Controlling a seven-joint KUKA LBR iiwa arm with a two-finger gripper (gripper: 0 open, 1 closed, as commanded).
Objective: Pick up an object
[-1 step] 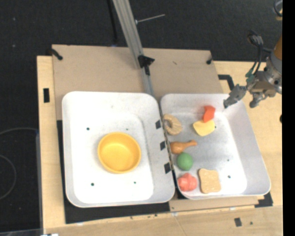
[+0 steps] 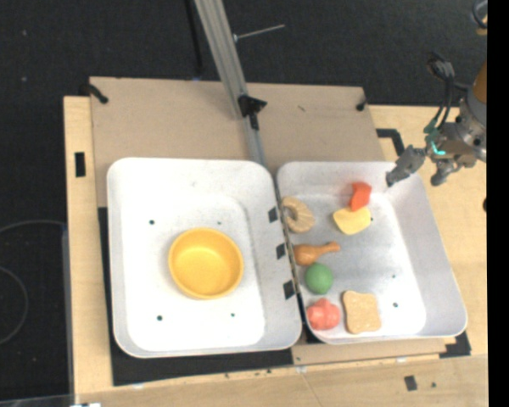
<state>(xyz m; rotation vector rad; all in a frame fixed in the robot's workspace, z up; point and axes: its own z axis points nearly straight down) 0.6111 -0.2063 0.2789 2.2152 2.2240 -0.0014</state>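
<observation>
Grey gripper (image 2: 422,168) with dark fingers, a teal spot, black cables above

Two white bins (image 2: 136,193) hold one yellow bowl (image 2: 206,263) and seven small food toys (image 2: 353,220).

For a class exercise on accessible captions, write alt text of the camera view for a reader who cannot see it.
Two shallow white bins sit side by side: the left bin holds a yellow bowl, and the right bin holds small toy foods, including a green ball and a toast slice. The arm's end effector, fingers spread, hovers at the right bin's upper right edge, holding nothing.
</observation>
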